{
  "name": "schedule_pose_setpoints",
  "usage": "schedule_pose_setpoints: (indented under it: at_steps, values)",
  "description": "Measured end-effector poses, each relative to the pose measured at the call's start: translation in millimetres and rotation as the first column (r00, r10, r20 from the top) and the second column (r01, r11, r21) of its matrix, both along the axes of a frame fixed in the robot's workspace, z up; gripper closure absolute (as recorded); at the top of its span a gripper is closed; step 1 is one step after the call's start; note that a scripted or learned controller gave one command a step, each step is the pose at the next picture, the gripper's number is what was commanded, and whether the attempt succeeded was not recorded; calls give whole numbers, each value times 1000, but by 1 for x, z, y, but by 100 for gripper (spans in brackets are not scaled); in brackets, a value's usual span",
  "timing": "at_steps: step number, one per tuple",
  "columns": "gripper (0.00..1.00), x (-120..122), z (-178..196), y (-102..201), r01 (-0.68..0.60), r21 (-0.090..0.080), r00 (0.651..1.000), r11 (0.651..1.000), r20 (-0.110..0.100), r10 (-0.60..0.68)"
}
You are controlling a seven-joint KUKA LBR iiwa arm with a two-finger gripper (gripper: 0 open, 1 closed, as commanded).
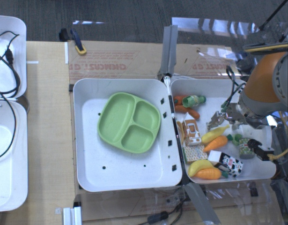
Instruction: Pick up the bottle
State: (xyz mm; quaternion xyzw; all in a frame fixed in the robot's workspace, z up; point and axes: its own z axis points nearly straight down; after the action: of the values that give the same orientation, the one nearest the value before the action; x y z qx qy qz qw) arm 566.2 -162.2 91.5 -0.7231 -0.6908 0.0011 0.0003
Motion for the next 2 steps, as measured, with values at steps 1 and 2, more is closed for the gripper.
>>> schedule_pose_setpoints:
  at_steps: [1,2]
  values:
    - [0,61,5,43,-307,-1,952,952,3,307]
    - [0,75,-1,53,-305,2,952,952,-8,305]
